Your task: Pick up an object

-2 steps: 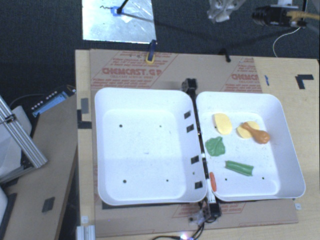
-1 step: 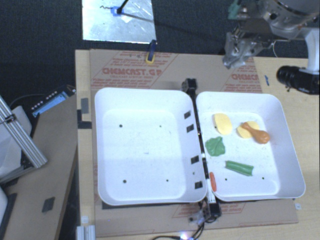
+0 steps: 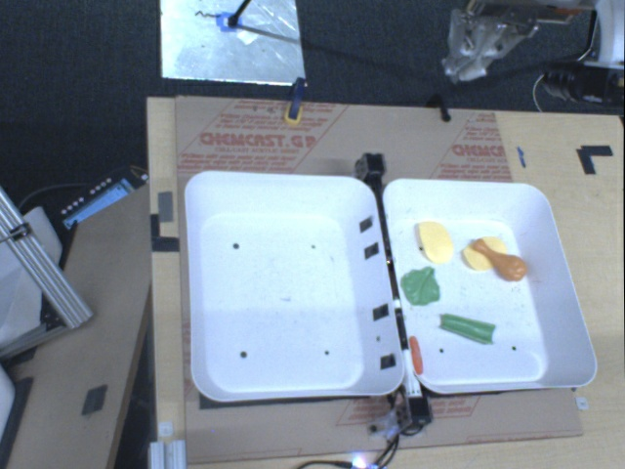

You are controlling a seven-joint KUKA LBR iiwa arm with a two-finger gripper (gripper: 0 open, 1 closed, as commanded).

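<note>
The right bin (image 3: 557, 291) holds several toy foods. A yellow oval piece (image 3: 435, 241) lies near its back left. An orange drumstick (image 3: 507, 263) rests partly on a yellow slice (image 3: 478, 255) toward the back right. A green leaf (image 3: 421, 286) lies at mid left, and a green pod (image 3: 467, 328) lies in front of it. A small red-orange stick (image 3: 416, 355) sits against the bin's left wall. My gripper (image 3: 467, 59) hangs high beyond the back of the bench, well away from the bin and all these objects.
The left bin (image 3: 210, 291) stands beside the right one, with black clips (image 3: 372, 252) along the divide. A silver sheet (image 3: 231, 27) lies on the dark floor behind. A yellow clamp (image 3: 293, 111) sits at the cardboard's back edge. Cables (image 3: 576, 86) lie at far right.
</note>
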